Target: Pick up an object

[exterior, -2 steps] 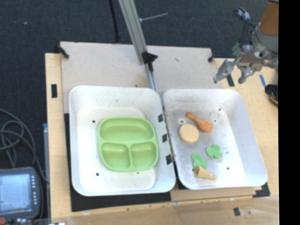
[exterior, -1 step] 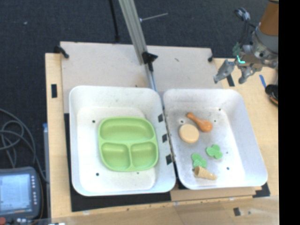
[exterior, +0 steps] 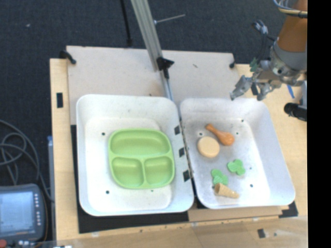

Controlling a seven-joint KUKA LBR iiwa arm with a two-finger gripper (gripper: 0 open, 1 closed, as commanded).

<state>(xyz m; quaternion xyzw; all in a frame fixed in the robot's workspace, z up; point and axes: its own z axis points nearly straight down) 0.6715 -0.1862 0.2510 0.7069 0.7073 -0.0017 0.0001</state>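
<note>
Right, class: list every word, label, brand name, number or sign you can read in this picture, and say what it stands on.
None can be read.
The screen of the small device at the lower left is too blurred to read.
The green tray, the two white bins and the toy foods carry no visible print.

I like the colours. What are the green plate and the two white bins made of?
The green plate looks like moulded plastic: one even lime colour, a smooth matt surface, rounded walls dividing three sections. The left white bin and the right white bin seem to be thin formed plastic too, with soft rounded rims and a dull, slightly speckled finish, though that is only a guess.
</note>
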